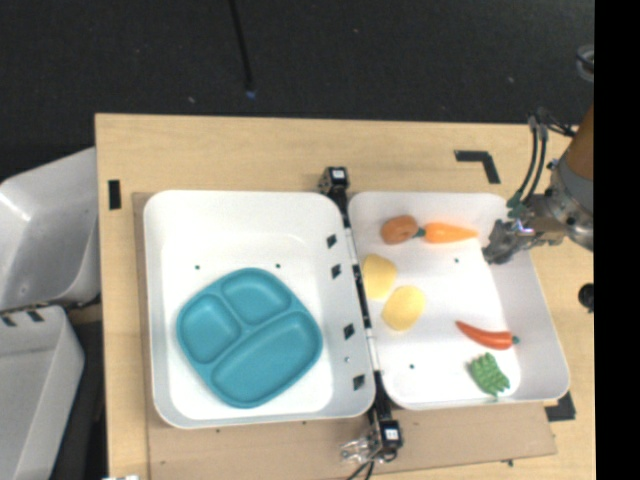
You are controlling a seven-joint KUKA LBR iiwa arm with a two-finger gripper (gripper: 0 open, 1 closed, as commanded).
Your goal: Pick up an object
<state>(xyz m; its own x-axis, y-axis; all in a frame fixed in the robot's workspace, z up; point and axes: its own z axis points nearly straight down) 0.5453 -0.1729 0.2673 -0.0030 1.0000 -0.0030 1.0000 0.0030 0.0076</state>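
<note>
The right bin (530, 298) holds several toy foods. An orange carrot (449, 233) lies at the back beside a brown round piece (399, 230). Two yellow pieces, a pale one (379, 274) and a deeper yellow one (403, 307), sit near the bin's left wall. A red chili pepper (487, 335) and a green leafy piece (489, 375) lie toward the front right. My gripper (503, 243) hangs at the bin's back right edge, just right of the carrot's tip, with nothing seen in it.
The left bin (170, 228) holds a teal divided plate (250, 336). Black clips (335, 179) mark the seam between the bins. Cables (535, 163) run down the arm at the right. Bare wooden bench surrounds both bins.
</note>
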